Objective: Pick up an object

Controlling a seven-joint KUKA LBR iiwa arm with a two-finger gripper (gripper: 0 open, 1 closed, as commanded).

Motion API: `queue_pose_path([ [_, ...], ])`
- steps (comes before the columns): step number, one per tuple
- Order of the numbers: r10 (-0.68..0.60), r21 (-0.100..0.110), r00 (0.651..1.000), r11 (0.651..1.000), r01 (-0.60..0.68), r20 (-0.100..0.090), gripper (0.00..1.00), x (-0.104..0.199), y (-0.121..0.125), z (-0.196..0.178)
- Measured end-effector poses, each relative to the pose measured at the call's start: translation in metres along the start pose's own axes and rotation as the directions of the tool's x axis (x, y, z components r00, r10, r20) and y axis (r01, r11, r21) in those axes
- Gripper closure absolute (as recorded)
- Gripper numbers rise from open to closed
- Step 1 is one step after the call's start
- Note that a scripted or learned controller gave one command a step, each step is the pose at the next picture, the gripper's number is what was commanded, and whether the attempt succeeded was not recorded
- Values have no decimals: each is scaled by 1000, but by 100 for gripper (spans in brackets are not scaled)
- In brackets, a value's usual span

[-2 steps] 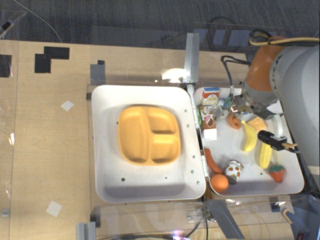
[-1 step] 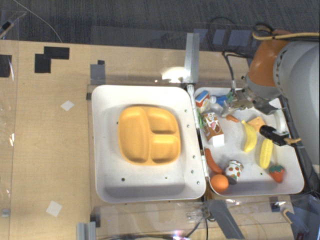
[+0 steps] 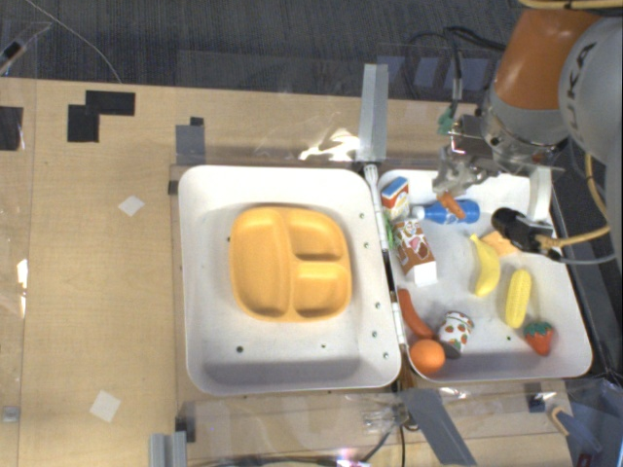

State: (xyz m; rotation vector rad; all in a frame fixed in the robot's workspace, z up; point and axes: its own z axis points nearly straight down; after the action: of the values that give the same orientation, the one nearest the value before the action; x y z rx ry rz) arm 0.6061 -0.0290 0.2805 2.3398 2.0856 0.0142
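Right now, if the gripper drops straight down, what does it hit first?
Probably the small orange piece lying on the blue bottle under the gripper, though depth is hard to judge.

I see two bins side by side on the tabletop [image 3: 88, 290]: the left bin [image 3: 209, 358] holds a divided tray [image 3: 289, 261]; the right bin [image 3: 574, 343] holds small toy foods, two bananas [image 3: 501, 280] toward its right.

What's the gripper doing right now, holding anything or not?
Gripper: low over the right bin, just above a small orange piece and the blue bottle. Open or shut, and any hold, cannot be told.
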Motion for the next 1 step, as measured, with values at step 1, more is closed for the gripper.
queue_pose_path([
  [1,474,9,880,880,-474,8,100,-39,-7,55],
])
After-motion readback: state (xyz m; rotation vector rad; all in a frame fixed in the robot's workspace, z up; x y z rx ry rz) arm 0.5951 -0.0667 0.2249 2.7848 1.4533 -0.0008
